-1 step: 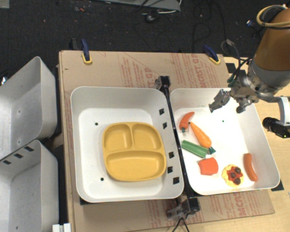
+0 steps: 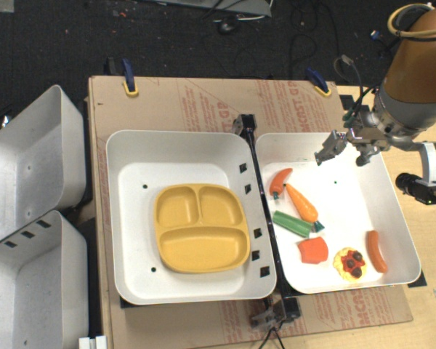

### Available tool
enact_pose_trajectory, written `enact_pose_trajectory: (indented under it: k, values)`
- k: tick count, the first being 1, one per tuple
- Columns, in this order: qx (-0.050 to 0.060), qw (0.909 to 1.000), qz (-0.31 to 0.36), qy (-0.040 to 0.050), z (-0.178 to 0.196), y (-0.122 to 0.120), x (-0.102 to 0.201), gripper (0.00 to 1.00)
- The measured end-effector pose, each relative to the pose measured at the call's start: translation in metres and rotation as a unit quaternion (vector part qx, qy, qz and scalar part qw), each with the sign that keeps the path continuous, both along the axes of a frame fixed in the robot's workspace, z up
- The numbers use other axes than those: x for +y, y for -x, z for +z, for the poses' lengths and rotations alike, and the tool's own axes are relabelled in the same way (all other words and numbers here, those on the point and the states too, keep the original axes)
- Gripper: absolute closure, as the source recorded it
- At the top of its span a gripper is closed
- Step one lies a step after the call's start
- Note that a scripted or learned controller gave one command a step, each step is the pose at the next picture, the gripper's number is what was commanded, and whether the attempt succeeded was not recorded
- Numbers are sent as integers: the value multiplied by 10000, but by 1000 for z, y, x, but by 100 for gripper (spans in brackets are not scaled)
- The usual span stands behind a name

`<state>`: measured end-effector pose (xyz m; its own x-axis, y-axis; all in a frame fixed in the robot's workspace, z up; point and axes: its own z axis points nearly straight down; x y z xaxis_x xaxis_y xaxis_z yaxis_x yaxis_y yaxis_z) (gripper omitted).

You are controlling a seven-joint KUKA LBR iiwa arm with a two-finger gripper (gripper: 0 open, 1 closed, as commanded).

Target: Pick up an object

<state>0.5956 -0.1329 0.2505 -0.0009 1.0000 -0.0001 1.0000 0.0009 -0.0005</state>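
From the overhead camera I see the counter (image 2: 203,93) carrying two shallow white bins side by side. My gripper (image 2: 345,150) hangs over the far edge of the right bin (image 2: 403,224), near its upper right corner, with the grey arm (image 2: 414,71) reaching in from the right. Its two fingers (image 2: 328,150) are spread wide apart and nothing sits between them.

Below them, inside the right bin, lie the toy foods. An orange carrot (image 2: 302,202) rests at a slant near the bin's left wall, and a small red-orange pepper (image 2: 279,181) touches its upper end. A green vegetable piece (image 2: 293,224) lies just below the carrot, and a red-orange chunk (image 2: 314,250) sits just beneath that. Near the front wall I see a small yellow pizza slice (image 2: 350,262) with dark toppings, and just beside it, toward the right wall, a reddish sausage (image 2: 376,251) lying lengthwise.

The left bin (image 2: 123,195) holds a yellow divided plate (image 2: 201,227) with three compartments, lying flat near the middle.
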Motion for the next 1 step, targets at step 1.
enact_pose_trajectory:
  k: [1]
  values:
    - [22, 10000, -7, -4, -48, 6, 7, 0]
